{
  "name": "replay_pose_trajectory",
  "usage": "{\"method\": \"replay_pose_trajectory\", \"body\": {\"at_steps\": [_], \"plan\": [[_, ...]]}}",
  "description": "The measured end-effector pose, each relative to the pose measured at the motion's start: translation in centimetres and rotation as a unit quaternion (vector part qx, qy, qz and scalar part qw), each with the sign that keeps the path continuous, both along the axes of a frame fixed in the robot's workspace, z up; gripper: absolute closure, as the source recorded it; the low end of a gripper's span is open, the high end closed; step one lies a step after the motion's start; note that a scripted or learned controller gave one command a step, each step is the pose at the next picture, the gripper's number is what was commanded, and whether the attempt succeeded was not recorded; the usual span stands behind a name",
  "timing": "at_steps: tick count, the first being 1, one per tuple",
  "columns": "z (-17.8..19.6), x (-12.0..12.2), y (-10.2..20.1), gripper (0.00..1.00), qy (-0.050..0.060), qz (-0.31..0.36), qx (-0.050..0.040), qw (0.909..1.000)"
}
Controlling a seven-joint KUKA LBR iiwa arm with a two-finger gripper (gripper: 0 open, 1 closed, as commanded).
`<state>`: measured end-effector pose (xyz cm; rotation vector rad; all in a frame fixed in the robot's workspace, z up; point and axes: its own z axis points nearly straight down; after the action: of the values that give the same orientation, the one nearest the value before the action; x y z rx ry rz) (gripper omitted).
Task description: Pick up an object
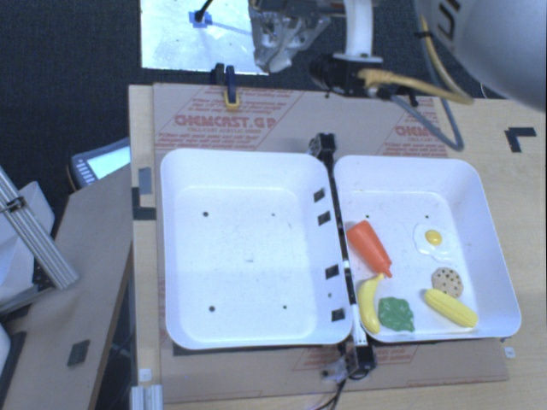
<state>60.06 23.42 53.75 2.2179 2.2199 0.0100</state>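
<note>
Tool (275, 48) (grip state unclear) is hovering beyond the bins, leaving carrot (369, 244), banana (369, 304) and corn (450, 307) exposed for picking.

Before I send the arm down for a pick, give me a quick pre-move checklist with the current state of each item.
1. Targets present: ok. The right white bin holds an orange toy carrot, yellow toy banana, green leafy toy piece, yellow corn cob, brown cookie and fried egg.
2. Tool raised beyond the bins' far edge: ok.
3. Tool finger state: cannot tell.
4. Nothing held already: cannot tell.
5. Spacing: not ok for the carrot, banana and green piece, which crowd the divider; the egg lies apart.
6. Yellow cable away from the toys: ok.
</note>
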Motion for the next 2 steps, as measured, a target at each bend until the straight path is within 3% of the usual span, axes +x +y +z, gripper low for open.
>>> {"method": "replay_pose_trajectory", "body": {"at_steps": [1, 2], "plan": [[-13.2, -4.0, 0.0, 1.0, 0.008, 0.0, -0.0025, 1.0], [-3.9, -3.1, 0.0, 1.0, -0.001, 0.002, 0.0011, 1.0]]}}
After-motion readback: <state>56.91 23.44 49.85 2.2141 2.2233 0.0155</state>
